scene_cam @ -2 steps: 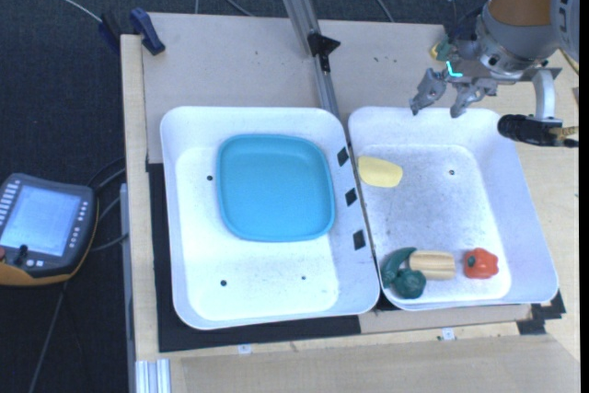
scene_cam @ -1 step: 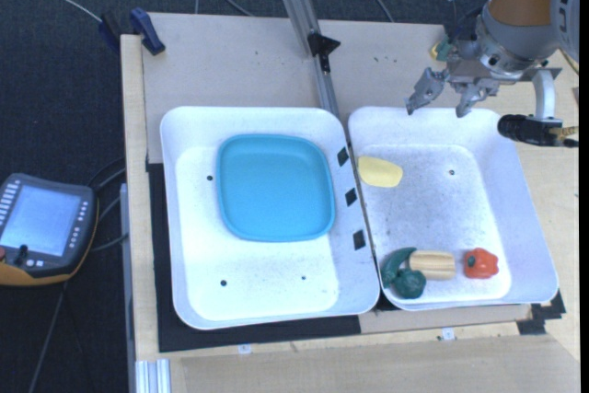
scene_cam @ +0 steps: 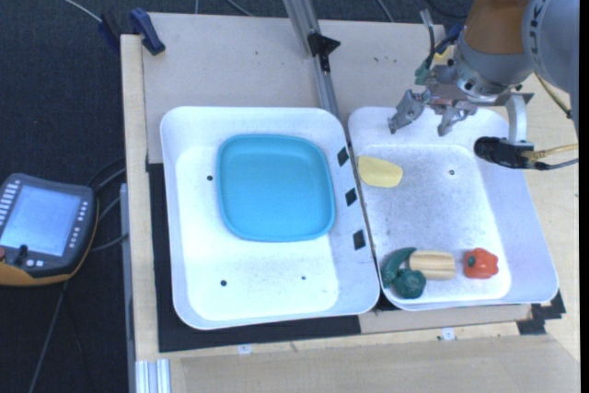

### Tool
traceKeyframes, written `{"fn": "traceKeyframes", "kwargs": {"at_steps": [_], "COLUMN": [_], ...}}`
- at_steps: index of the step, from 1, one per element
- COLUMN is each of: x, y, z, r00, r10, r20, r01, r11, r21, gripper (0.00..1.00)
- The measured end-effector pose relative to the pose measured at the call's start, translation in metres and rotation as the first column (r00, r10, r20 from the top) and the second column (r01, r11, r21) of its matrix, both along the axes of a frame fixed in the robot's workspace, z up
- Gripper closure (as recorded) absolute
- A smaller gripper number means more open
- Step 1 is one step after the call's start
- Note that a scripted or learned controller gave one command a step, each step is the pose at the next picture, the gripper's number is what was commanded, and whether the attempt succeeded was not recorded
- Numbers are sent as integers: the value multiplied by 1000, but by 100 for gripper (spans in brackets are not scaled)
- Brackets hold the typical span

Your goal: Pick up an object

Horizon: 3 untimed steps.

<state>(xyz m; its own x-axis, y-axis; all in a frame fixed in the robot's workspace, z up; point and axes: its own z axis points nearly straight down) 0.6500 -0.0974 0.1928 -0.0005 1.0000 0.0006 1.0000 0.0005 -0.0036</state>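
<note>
While the gripper (scene_cam: 428, 116) hangs spread and bare over the right bin's (scene_cam: 515, 189) far rim, the yellow piece (scene_cam: 379, 171) lies near the left wall; bare floor separates it from the near-edge toys (scene_cam: 440, 266).

Glossy blue plastic plate (scene_cam: 276, 187) (smooth), speckled matt white bins (scene_cam: 189, 225), bare wooden bench (scene_cam: 230, 60).

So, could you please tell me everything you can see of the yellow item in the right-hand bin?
The yellow object is a small, smooth, rounded piece, seemingly plastic, possibly toy food; its exact kind is unclear. It lies flat on the speckled floor of the right bin, in the upper left area close to the wall shared with the left bin. Nothing else touches it. The end effector is above it, apart.
</note>
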Motion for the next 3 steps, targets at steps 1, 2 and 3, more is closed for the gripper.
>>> {"fn": "traceKeyframes", "kwargs": {"at_steps": [1, 2, 3], "x": [4, 3, 5], "y": [-8, -8, -8], "z": [-54, -99, -86], "r00": [1000, 1000, 1000], "r10": [-1, 0, 0], "r20": [-1, 0, 6], "r01": [1, 0, 0], "r11": [1000, 1000, 1000], "r21": [0, 0, -1], "gripper": [0, 0, 100]}}
